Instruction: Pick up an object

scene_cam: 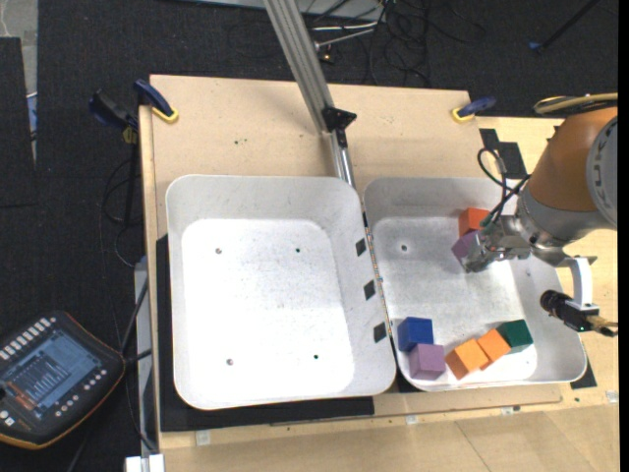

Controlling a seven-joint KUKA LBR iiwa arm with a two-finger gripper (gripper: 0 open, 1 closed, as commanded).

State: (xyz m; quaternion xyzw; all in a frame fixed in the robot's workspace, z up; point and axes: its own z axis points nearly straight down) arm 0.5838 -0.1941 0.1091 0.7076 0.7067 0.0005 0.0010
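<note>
A grey and orange robot arm [580,180] is reaching in from the right over two shallow white bins sitting side by side on a wooden bench [246,116]. Its gripper [479,252] is hanging low in the upper part of the right bin [432,214], and a small purple block [463,247] is appearing right at its tip, with an orange block [474,220] just behind it; whether the purple block is truly being clamped or merely touched is something I cannot tell. Along the near edge of the same bin, a blue cube [415,331], a purple cube [427,360], two orange cubes [478,351] and a green cube [516,336] are lying close together. The left bin [197,205] is sitting beside it. The likely risk here is a weak, off-centre grip letting the purple block slip away on lifting, or the neighbouring orange block getting nudged or dragged along.
</note>
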